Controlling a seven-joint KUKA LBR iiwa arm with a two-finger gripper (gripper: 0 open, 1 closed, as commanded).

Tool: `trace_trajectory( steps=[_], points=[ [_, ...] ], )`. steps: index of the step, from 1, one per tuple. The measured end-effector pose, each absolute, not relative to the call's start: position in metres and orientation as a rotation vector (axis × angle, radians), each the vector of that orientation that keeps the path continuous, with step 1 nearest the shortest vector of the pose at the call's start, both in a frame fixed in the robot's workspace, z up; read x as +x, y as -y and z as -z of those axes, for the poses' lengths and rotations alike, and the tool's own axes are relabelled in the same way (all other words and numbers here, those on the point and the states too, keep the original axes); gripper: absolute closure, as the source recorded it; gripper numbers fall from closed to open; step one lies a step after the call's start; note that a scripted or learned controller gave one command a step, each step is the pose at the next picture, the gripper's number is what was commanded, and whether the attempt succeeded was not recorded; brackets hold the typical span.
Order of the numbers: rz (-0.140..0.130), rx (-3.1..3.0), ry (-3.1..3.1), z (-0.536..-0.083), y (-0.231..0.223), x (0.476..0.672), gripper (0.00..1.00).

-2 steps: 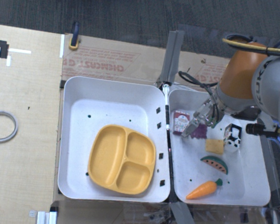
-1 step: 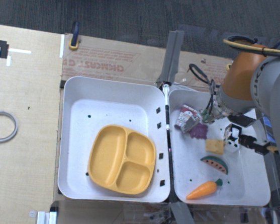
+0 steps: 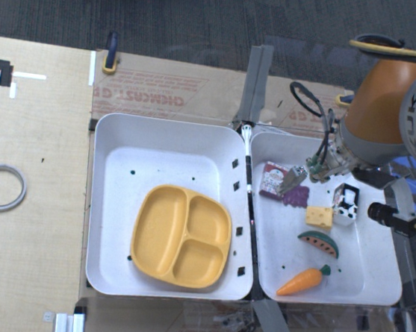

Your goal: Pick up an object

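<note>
Fingers (image 3: 294, 181), spread cannot be told, sit over the purple packet (image 3: 275, 183) in the right bin (image 3: 374, 287).

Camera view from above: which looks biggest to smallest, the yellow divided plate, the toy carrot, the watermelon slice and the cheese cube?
1. Yellow divided plate, far the largest.
2. Toy carrot and watermelon slice, too alike to rank.
3. Cheese cube, smallest.

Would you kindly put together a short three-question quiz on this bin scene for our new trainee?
1. True or false: the yellow divided plate lies in the same bin as the toy carrot.
2. Which item lies nearest the hand? A) watermelon slice B) purple packet C) carrot
3. Fill in: the yellow cheese block sits just above the ____ in the picture.

Key: 1 false; 2 B; 3 watermelon slice
</note>
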State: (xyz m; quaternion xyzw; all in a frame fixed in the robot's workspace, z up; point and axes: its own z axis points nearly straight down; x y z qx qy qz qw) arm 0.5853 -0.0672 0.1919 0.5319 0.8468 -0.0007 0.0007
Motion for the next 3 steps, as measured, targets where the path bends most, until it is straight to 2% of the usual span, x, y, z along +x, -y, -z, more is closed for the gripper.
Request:
trace_trajectory(
  steps=[1,2,3],
  points=[
    [0.001,1.561,-2.722,-0.0929,0.1047,0.5922,0.00],
    [0.002,1.557,-2.720,-0.1027,0.1055,0.5931,1.00],
    [0.003,1.558,-2.720,-0.1027,0.1055,0.5931,0.00]
  ],
)
